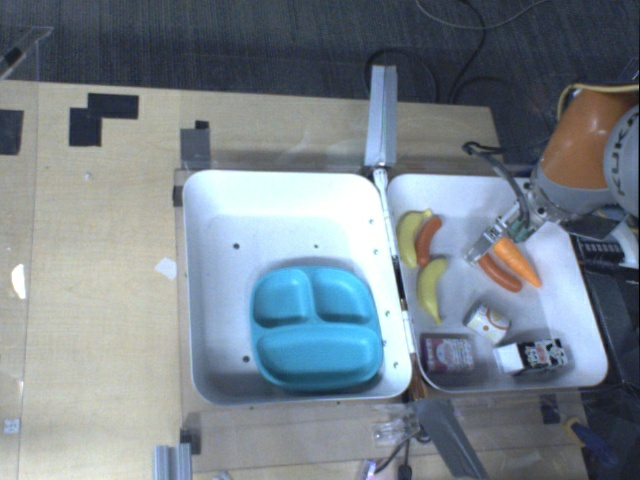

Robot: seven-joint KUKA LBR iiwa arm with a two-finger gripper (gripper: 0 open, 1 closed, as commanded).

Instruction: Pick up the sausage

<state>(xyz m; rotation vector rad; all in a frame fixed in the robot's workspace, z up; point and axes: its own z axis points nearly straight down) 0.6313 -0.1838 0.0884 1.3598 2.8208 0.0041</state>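
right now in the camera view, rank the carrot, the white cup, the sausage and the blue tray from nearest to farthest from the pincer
1. carrot: right bin, just beside the pincer.
2. sausage and white cup: too close to call; sausage to the pincer's image-left beside the bananas, cup toward the bin's front.
3. blue tray: left bin, farthest.

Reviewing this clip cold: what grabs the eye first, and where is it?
The bright blue divided plate in the left bin stands out first. Next is the cluster of food in the right bin: two bananas by the left wall with a reddish sausage between them. The gripper hangs over the carrot further right.
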